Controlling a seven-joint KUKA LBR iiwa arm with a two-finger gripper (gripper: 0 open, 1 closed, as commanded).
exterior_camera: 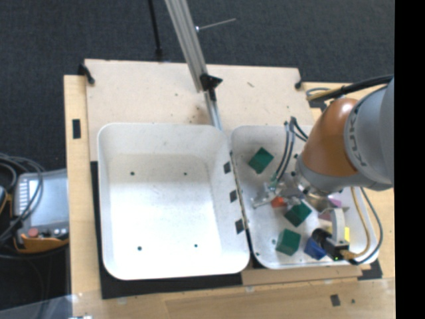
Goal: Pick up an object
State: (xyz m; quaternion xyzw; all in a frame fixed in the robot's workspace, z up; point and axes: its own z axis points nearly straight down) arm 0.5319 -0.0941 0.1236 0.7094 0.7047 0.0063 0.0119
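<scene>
Right now a green block [297, 212] sits mid right bin [247, 145], just under the gripper [282, 198]; two more green blocks and a blue piece [315, 248] lie nearby. It's the reach-down step; finger spread I cannot tell. Next: a straight descent and close.

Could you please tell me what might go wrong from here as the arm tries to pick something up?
The pincer sits low among crowded items: a green block lies right beside it, so a grasp may only nudge it. The blue object and another green block lie near the right white bin's rim, awkward to reach.
</scene>
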